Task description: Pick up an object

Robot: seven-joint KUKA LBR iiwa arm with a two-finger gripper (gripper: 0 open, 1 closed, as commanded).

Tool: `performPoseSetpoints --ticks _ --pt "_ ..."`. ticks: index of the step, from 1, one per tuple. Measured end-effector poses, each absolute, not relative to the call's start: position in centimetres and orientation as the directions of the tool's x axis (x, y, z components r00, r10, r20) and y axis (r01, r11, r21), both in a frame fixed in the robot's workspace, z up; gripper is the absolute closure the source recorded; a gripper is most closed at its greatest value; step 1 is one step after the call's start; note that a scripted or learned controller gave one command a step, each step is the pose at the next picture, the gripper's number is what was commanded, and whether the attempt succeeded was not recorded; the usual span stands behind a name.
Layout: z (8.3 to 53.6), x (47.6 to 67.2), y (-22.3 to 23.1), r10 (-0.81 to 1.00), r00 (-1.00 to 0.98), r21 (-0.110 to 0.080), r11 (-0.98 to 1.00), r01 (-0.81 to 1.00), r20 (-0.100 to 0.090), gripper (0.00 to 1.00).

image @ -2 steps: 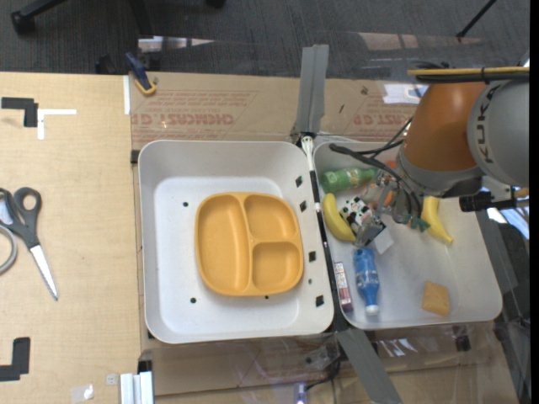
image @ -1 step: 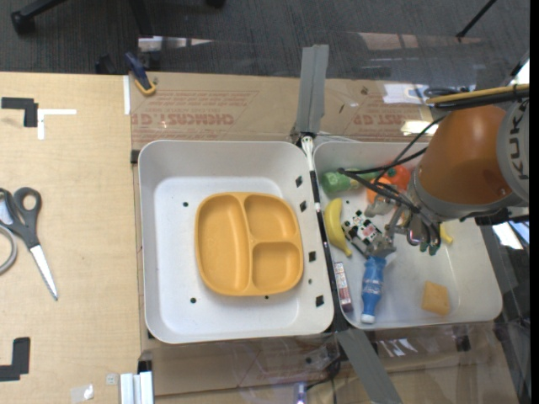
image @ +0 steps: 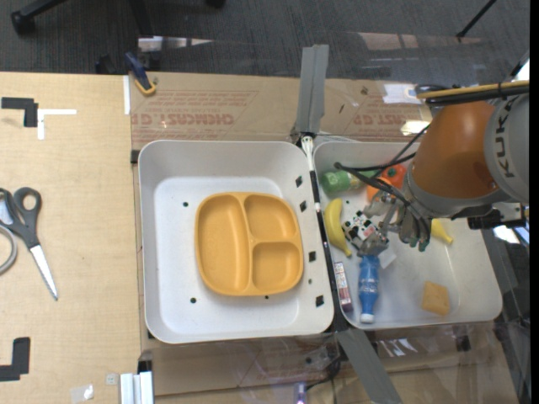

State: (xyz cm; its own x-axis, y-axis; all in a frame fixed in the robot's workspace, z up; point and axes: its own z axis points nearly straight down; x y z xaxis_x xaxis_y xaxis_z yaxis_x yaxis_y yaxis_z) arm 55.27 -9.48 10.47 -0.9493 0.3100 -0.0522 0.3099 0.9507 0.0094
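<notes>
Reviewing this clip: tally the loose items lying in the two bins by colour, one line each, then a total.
Yellow-orange: 1, the divided plate in the left bin
Yellow: 1, the banana in the right bin
Green: 1, the green item
Blue: 1, the bottle
Tan: 1, the sponge block
Total: 5 clearly countable; others near the end effector are partly hidden.

wooden bench [image: 67,225], scissors [image: 29,234], two white bins [image: 160,251]

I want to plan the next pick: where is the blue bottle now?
The blue bottle lies in the right bin, near its front-left corner, just below the claw and left of the tan sponge.
</notes>
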Motion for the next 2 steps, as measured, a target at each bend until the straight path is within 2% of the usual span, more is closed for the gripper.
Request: performPoseSetpoints --ticks 1,2 --pt "9.3 63.3 -11.7 0.294 -0.956 -0.001 0.956 0.294 0.002 0.00" --pt "9.2 56.6 -10.9 0.306 -0.952 0.000 0.952 0.306 -0.003 0.00"
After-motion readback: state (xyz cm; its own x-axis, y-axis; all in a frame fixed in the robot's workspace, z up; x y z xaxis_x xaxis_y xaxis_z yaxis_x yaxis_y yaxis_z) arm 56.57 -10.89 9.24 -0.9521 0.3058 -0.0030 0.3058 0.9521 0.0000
